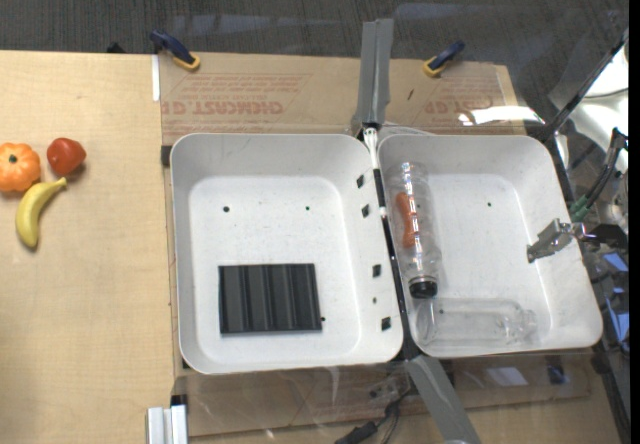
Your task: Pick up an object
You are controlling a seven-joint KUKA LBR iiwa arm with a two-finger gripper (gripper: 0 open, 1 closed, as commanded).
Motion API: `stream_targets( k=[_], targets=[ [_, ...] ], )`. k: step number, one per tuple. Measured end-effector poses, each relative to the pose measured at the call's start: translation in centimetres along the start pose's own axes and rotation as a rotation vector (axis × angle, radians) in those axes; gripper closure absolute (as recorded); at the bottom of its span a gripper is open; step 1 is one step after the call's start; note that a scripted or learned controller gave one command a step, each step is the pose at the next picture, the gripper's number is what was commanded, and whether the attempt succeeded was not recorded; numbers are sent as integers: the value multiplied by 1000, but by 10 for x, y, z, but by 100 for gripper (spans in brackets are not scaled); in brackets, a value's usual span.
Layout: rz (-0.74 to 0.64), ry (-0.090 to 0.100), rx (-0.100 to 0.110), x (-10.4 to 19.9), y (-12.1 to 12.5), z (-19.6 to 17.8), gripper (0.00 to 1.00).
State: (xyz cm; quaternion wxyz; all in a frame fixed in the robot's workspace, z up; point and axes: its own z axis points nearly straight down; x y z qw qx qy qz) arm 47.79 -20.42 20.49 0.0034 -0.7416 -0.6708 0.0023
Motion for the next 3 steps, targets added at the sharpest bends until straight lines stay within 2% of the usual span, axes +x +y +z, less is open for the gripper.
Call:
stream_targets(
  k=[1,2,3],
  targets=[
    [21,0,0,-13,1,24,0],
    [46,-1,-3,-8,1,0,0],
    [47,-1,3,-8,2,-5,100]
  ],
)
